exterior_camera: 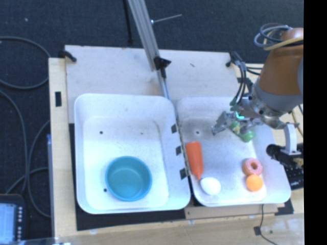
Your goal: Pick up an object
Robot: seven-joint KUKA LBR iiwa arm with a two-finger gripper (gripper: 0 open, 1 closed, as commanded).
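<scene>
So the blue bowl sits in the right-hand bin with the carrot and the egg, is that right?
Not quite. The camera view shows the blue bowl in the left bin. The carrot and the egg do lie in the right bin.

Right bin: an orange carrot-shaped piece (194, 157) lies lengthwise along the left wall, a white egg-shaped object (210, 186) just below its lower end. Near the front right corner, a pink ring (252, 166) sits just above an orange ball (254, 183). A green item (246, 133) lies farther back. Left bin: a blue bowl (128, 177), upright, front centre.
</scene>
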